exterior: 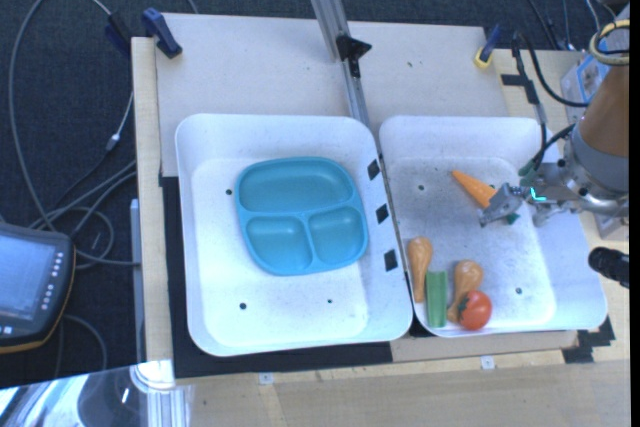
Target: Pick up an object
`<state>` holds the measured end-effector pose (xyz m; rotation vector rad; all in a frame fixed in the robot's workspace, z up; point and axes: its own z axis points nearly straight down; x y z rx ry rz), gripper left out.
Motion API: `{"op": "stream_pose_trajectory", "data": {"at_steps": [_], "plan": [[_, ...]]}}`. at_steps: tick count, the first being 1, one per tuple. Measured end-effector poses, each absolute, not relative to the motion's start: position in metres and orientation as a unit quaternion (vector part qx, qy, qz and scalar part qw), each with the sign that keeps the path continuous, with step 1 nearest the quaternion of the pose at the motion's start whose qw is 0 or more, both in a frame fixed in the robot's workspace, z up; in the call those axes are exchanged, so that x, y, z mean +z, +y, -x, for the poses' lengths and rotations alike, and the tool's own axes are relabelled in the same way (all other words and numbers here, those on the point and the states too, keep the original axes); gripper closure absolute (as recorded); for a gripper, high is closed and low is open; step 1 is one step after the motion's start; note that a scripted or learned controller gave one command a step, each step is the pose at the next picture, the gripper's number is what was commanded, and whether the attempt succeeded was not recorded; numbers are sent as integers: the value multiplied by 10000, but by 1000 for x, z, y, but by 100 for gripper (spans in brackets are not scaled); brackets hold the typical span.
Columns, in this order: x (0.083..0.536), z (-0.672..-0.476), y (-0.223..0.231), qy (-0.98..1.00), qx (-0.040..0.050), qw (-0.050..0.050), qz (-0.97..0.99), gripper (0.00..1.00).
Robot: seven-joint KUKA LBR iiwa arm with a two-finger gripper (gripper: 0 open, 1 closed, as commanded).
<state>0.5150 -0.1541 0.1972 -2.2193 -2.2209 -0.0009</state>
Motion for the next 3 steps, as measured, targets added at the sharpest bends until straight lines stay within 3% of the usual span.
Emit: {"op": "stream_pose_trajectory", "data": {"at_steps": [1, 2, 3], "plan": [[153, -508, -154, -7070, 14, 36, 7072, 0], [105, -515, -151, -7074, 12, 35, 7068, 0], [92, -514, -151, -7074, 8, 25, 7068, 0]]}}
